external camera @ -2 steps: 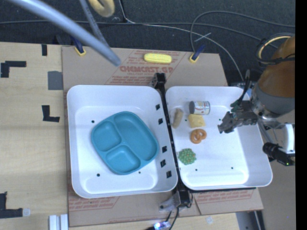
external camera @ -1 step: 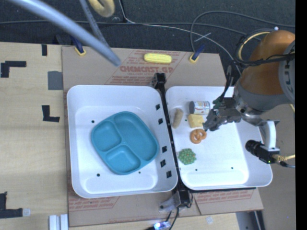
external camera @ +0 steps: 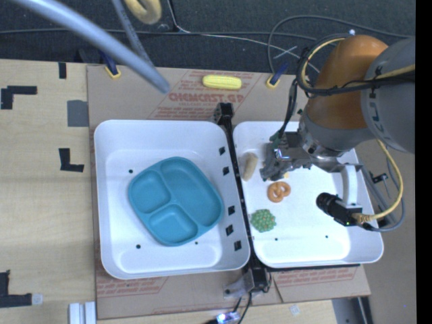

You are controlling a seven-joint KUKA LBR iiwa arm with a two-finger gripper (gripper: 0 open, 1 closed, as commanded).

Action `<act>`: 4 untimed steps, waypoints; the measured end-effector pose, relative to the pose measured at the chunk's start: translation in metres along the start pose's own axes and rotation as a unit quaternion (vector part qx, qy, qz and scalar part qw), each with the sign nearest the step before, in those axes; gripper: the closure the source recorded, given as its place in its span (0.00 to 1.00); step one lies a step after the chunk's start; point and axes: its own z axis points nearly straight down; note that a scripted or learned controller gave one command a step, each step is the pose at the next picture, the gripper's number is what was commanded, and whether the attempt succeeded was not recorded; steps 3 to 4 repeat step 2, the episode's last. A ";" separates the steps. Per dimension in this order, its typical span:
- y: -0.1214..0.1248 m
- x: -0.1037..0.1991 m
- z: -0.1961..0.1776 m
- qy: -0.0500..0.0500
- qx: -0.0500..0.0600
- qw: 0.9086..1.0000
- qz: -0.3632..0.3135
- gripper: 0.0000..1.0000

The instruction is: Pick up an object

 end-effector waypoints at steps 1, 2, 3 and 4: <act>0.000 0.045 0.006 0.000 0.000 1.000 0.001 1.00; 0.008 0.098 0.027 0.000 0.001 1.000 0.000 1.00; 0.008 0.098 0.027 0.000 0.001 1.000 0.000 1.00; 0.008 0.098 0.027 0.000 0.001 1.000 0.000 1.00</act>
